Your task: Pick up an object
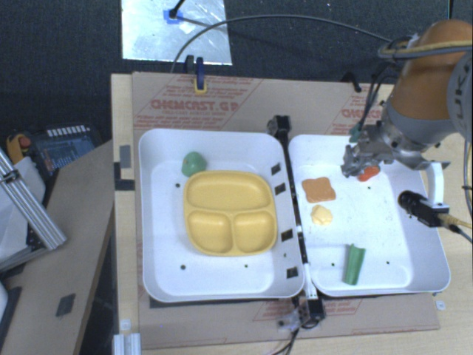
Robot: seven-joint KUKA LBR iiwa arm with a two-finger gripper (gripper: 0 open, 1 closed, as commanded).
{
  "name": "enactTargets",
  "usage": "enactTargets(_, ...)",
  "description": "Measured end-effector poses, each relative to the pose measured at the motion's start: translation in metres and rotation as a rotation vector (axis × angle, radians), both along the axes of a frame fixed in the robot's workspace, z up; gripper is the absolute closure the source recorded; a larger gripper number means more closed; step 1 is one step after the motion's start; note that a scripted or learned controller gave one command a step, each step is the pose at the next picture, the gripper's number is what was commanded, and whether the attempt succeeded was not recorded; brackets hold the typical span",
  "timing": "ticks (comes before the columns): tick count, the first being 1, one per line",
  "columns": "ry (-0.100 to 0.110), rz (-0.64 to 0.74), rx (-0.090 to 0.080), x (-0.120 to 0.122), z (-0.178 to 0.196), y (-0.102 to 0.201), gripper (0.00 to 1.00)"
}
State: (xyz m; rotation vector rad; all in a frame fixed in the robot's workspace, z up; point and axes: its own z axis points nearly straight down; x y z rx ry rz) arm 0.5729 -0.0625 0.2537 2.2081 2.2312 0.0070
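Note:
My gripper (358,163) hangs over the back of the right bin (425,272), reaching in from the right. A small red-orange object (369,173) shows right at its tip; whether it is gripped or just lies under it is unclear. An orange flat piece (318,189) lies to the left of the gripper on the bin floor. A small yellow lump (321,214) sits just in front of that piece. Near the front of the same bin lies a green cylinder (354,264).
The left bin (159,272) holds a yellow divided tray (229,211) and a green round object (194,163) behind it. A black fixture (418,208) sticks in over the right bin's right side. A black divider (290,198) runs between the bins.

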Motion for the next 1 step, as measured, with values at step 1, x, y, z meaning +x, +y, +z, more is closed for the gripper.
enactTargets(1, 0.001, -0.001, 0.0, 0.0187, -0.0005, 0.0408, 1.0)
